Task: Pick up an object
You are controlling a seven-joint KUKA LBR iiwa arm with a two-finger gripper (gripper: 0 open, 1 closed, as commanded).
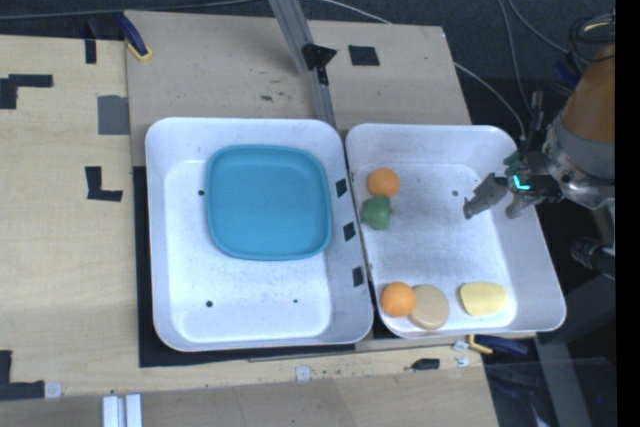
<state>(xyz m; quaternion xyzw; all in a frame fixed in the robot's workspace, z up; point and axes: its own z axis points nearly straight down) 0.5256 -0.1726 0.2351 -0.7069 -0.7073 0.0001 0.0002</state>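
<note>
The jaws (492,198) hang over the right bin (530,260) at about its 3 o'clock edge — spread narrowly, nothing between them. In that bin, an orange ball (382,182) sits at 10 o'clock, touching a green ball (377,212) just below it. Along the 6 o'clock wall lie a second orange ball (398,299), a tan disc (430,306) and a yellow piece (483,298). The left bin (170,215) holds a blue plate (268,202).

Right bin: orange ball (382,182) touching green ball (377,212); front row, orange ball (398,299), tan disc (430,306), yellow piece (483,298).
</note>
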